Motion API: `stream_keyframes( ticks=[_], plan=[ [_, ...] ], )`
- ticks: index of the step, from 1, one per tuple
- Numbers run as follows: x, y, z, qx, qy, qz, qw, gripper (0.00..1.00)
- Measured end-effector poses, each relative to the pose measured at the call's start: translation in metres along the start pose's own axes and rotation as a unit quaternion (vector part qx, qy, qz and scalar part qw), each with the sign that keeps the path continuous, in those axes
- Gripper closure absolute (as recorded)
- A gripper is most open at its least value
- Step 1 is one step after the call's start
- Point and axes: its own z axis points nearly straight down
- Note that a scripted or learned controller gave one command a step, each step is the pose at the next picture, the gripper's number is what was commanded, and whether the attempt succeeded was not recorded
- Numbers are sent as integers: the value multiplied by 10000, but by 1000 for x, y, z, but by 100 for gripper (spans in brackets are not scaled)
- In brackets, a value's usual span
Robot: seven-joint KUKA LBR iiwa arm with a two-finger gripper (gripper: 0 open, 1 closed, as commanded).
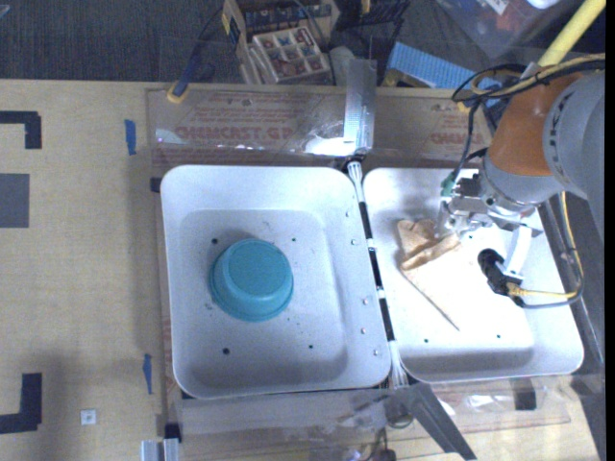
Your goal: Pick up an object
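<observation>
Two shallow white plastic bins sit side by side on the wooden bench: left bin (192,209), right bin (509,349).

Left bin: one object, a round teal bowl (252,279), apparently upside down, resting left of the bin's centre. Small dark specks dot the floor around it.

Right bin: one object, a tan, wedge-shaped piece that looks like a slice of toast or bread (423,243), lying in the upper left part of the bin, near the divider between the bins. A thin pale line runs from it diagonally toward the bin's lower middle; it is hard to say whether this belongs to the object or is a mark.

One arm, grey with an orange band, reaches in from the right. Its gripper (459,221) is low over the right bin, just beside the tan piece's right edge, possibly touching it. Finger spacing cannot be made out at this angle, and no object is seen held.
</observation>
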Motion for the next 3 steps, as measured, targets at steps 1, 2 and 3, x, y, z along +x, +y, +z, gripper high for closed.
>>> stream_keyframes(
  ticks=[1, 2, 3],
  plan=[
    [0, 0, 0, 1, 0, 0, 10000, 0],
    [-54, 10, -5, -13, -9, -750, 9972, 0],
    [3, 16, 16, -40, -4, -2251, 9743, 0]
  ],
)
